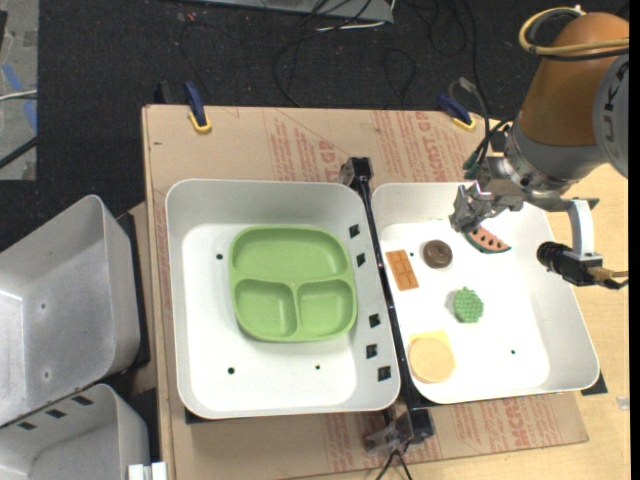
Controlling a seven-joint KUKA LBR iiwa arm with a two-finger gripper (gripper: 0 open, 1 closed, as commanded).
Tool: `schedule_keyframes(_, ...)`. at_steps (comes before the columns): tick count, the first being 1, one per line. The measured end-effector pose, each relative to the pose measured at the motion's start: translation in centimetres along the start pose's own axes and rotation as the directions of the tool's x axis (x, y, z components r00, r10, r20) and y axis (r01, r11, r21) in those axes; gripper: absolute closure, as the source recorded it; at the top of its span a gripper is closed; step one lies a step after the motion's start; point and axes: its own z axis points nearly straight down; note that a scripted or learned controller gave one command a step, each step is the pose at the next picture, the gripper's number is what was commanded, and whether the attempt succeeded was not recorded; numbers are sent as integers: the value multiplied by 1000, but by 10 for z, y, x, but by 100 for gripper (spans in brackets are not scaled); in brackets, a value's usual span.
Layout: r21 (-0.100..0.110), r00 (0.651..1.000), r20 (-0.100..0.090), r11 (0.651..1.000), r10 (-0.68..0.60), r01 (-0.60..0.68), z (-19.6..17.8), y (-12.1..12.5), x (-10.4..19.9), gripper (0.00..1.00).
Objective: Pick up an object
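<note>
The right bin [545,363] holds several small objects. A watermelon slice [491,240] lies near its back, and my gripper [469,214] hangs just above and left of it, close to the bin's back wall. A brown round piece [436,254] sits left of the slice, an orange rectangular piece [401,269] beside it. A green broccoli-like piece [467,305] lies mid-bin and a pale yellow disc [431,357] near the front. I see nothing clearly held in the gripper.
The left bin [190,368] carries a green divided plate [293,281]. A black divider [375,268] runs between the bins. Grey tubs [60,288] stand off the bench at the left. The arm's black side fitting [570,260] overhangs the right bin's right side.
</note>
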Motion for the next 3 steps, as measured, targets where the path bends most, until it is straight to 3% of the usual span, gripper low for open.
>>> schedule_keyframes(2,0,1000,0,1000,0,0,22,3,105,100)
schedule_keyframes(3,-4,1000,0,1000,-1,1,13,7,167,100)
